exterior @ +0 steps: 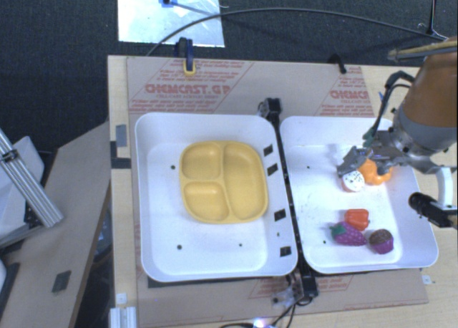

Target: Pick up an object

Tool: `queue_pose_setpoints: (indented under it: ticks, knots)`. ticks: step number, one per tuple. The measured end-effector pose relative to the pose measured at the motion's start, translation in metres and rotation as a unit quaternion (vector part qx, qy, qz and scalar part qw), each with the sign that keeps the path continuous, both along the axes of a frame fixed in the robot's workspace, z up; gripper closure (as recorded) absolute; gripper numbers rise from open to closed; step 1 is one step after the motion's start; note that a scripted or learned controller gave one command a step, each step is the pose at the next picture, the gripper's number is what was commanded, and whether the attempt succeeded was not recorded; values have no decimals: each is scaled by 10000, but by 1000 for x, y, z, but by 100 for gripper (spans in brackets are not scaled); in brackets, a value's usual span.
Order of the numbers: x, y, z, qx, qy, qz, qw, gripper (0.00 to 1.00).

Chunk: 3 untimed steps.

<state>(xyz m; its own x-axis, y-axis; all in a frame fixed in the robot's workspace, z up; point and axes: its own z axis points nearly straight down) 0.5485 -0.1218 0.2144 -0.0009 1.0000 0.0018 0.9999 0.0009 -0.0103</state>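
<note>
My gripper (pixel 361 165) hangs over the right bin (pixel 315 240), near its upper middle. Right at the fingertips lie an orange toy piece (pixel 373 172) and a small white round piece (pixel 352 182), which touch each other. The angle hides how the fingers stand around them. Lower in the same bin sit a red-orange pepper (pixel 356 218), a purple grape bunch (pixel 348 235) and a dark purple-and-brown piece (pixel 381 240), close together.
The left bin (pixel 154 248) holds a yellow divided plate (pixel 221 181). A black hinge strip (pixel 280 190) runs between the bins. The arm's grey and orange body (pixel 429 104) overhangs the right bin's far right corner. Cables cross the back of the bench.
</note>
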Motion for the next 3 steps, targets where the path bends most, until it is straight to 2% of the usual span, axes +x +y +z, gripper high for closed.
queue_pose_setpoints:
  ticks: [1, 3]
  knots:
    - [3, 0, 6, -8, -58, 12, 10000, 0]
    - [2, -3, -79, -6, -38, -1, 10000, 0]
